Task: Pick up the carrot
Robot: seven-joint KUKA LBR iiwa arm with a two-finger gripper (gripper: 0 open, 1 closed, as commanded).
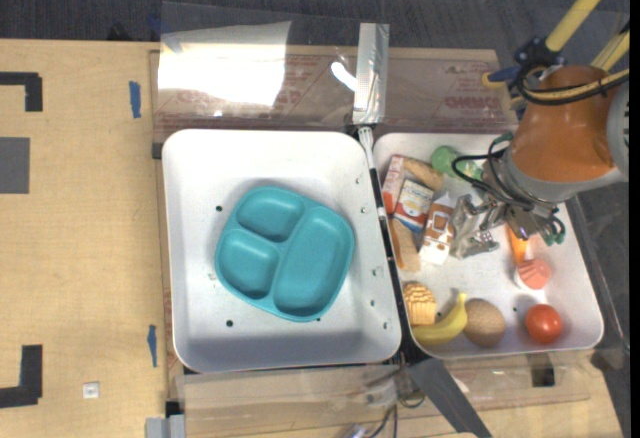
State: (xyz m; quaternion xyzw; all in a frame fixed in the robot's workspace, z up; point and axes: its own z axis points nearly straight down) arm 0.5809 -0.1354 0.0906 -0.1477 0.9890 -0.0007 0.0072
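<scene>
Arm reaches into right bin [585, 321] from the right. Gripper [478, 229] low over bin's middle, beside a carton [412, 194]; fingers' spread cannot be told. Carrot [518, 246] lies just right of gripper, partly under the wrist. Tomato [544, 323], potato [485, 321], banana [445, 322] along near edge. Teal tray [285, 251] in left bin [190, 166].

You are looking at a robotics lab bench, not a kitchen: a plywood bench top [70, 226] marked with black tape corners [25, 91] and blue tape tabs [134, 98], two white bins [190, 166] fixed side by side, toy food [440, 316] in the right one, and clear plastic sheeting [230, 76] taped behind.
</scene>
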